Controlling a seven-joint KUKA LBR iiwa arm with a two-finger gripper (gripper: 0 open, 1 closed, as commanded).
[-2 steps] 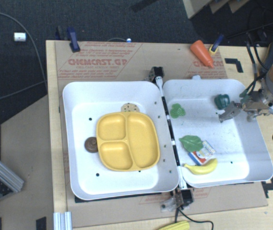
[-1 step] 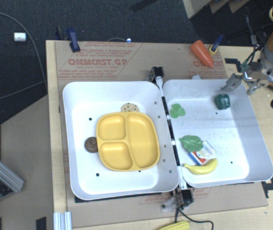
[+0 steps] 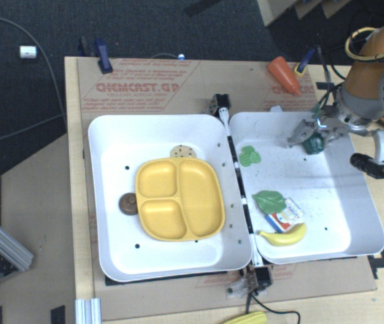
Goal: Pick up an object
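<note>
Small dark-green object point(image 3: 314, 144) at the hand point(image 3: 306, 139), right bin point(image 3: 353, 201)

In the right bin point(image 3: 353, 201) lay a small green leaf point(image 3: 249, 156) near the left wall, a bigger green leaf point(image 3: 268, 199) touching a white carton point(image 3: 285, 216), and a yellow banana point(image 3: 283, 235), curved, just below. The carton's print was perhaps red.

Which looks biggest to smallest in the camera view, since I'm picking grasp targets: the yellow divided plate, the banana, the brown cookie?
1. Yellow divided plate, by far the largest.
2. Banana, a slim curve, much smaller.
3. Brown cookie, smallest, though the plate's edge hides part of it, so its full size is unsure.
</note>
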